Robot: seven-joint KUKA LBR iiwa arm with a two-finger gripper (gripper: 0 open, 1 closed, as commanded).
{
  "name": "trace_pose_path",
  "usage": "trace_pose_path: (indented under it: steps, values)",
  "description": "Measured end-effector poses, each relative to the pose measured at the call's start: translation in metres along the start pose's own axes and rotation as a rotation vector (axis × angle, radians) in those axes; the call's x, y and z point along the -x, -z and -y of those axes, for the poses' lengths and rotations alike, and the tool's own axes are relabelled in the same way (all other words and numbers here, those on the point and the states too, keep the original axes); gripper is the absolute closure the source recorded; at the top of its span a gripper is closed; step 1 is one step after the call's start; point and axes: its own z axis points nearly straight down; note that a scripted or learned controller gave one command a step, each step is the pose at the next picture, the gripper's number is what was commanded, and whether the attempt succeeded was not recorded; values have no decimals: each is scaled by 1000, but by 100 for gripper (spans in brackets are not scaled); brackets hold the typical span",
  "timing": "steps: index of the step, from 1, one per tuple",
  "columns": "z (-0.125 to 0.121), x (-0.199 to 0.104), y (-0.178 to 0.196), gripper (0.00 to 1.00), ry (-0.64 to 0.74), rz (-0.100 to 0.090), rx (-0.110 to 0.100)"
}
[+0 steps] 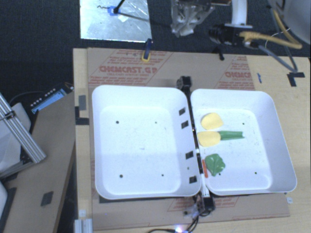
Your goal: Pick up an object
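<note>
Though in plain view at the top of the camera view, impossible to tell whether apart or together for the end effector. Hangs past the far edge of the counter, above dark floor, well apart from both bins. Clamped on nothing that can be seen.

Inside the right bin, toward its left wall: a rounded yellow piece, and just beneath it in the view a second yellow piece. Touching or overlapping that second piece on its right, a thin green strip, lying flat and pointing toward the bin's middle. Nearer the camera, a crumpled green leafy piece, apart from the yellow ones. Just beside it, against the bin wall, a small orange sliver, too small to make out.

Beside it on the left, the left bin, joined to the right one along the shared seam by a row of black clips.

Under both bins, a brown cardboard sheet with red lettering. At its far edge, a yellow and blue clamp. Beyond that, on the floor, a shiny metal plate.
</note>
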Motion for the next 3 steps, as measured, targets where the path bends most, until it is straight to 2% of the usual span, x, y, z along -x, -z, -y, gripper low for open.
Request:
trace_pose_path:
  steps: [1, 2, 3]
  values:
    - [86, -68, 2, 100, 17, -5, -3]
    - [-17, -51, -13, 100, 1, 0, 0]
    - [55, -64, 4, 100, 10, -4, -1]
